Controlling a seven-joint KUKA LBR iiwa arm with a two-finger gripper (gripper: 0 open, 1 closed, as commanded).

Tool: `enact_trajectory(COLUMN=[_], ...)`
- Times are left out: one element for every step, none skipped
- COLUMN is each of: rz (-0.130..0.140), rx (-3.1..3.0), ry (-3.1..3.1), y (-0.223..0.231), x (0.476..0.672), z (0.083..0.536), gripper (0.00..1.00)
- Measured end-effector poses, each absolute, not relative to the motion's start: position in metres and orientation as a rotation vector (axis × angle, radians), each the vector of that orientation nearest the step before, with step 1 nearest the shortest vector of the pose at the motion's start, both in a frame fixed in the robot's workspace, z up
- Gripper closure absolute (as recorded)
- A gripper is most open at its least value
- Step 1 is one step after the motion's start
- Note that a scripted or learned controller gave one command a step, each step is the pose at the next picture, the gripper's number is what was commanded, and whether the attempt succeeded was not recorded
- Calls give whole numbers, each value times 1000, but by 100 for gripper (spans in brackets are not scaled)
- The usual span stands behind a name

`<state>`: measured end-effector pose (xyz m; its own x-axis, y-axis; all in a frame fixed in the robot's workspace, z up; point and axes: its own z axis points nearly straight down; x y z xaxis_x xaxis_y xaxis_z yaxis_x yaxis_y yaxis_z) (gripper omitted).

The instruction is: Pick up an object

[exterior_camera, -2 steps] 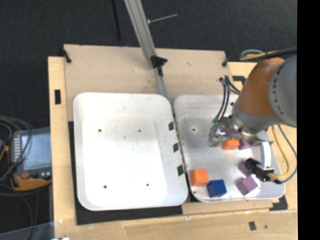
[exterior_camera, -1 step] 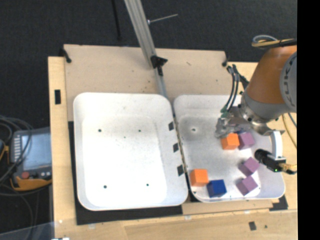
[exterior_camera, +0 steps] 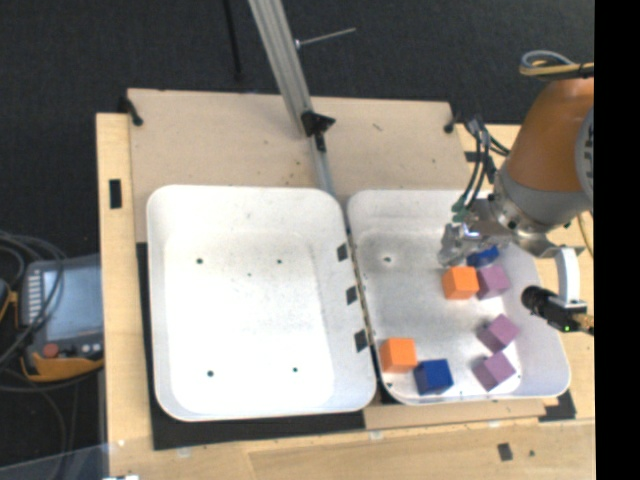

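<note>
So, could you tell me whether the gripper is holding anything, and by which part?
It cannot be told: the gripper sits just above an orange block.

Two bins sit side by side on the surface (exterior_camera: 250,138), the left bin (exterior_camera: 180,268) touching the right bin (exterior_camera: 400,228) along their inner edges. In the right bin, two cubes (exterior_camera: 461,282) lie touching just below the gripper (exterior_camera: 458,251), with a third part hidden behind them. Two more cubes (exterior_camera: 497,332) lie near the right wall, and another two (exterior_camera: 399,353) sit at the front edge
</note>
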<state>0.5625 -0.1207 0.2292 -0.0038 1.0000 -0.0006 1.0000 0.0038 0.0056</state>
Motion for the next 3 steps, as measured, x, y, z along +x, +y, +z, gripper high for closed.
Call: enact_trajectory(rz=[1, 5, 4], rx=[2214, 2211, 2211], ry=[2228, 2232, 2232], y=[-77, -16, 38], x=[566, 571, 574], z=[225, 235, 246], gripper=[100, 100, 100])
